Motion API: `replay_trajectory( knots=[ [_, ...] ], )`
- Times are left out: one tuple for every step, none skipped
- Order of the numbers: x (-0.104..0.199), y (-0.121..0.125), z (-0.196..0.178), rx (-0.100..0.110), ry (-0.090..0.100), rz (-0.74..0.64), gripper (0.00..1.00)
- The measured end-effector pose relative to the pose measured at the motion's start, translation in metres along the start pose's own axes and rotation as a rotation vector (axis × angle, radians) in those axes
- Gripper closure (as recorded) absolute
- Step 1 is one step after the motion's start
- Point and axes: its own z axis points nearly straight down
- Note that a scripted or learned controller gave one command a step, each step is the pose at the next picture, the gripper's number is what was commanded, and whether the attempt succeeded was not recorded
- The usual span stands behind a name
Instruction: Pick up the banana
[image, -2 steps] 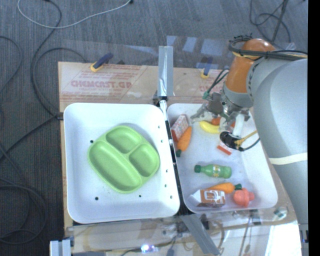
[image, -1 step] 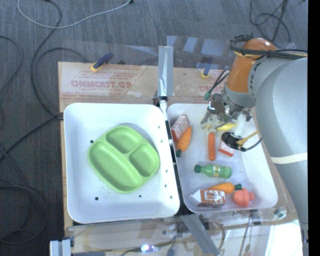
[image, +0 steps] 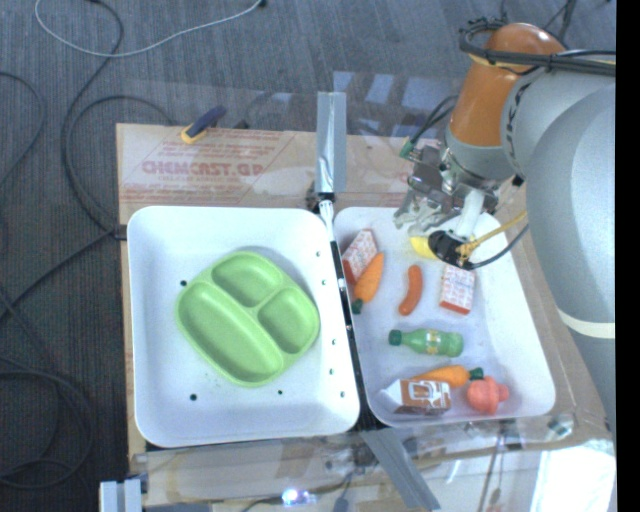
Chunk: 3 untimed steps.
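Observation:
The banana (image: 421, 245) shows as a small yellow patch at the back of the right bin (image: 530, 340); most of it is hidden under the arm's wrist. My gripper (image: 436, 222) hangs low right over that patch, below the orange band. Its black and grey parts cover the spot where it meets the banana, so I cannot tell whether it touches or holds the fruit.
The right bin also holds a red-and-white box (image: 360, 252), a carrot (image: 368, 277), a red sausage (image: 411, 289), a small carton (image: 457, 290), a green bottle (image: 428, 342), a brown box (image: 422, 395) and a red fruit (image: 486, 395). A green divided plate (image: 250, 316) lies in the left bin (image: 160, 400).

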Motion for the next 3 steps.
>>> replay_trajectory(
  knots=[
    [-0.001,0.0,0.0,0.0,-0.001,0.001,0.0],
    [-0.052,0.03,0.11,0.01,-0.001,0.043,0.0],
    [-0.052,0.03,0.102,0.006,-0.005,0.042,1.0]
  ],
)
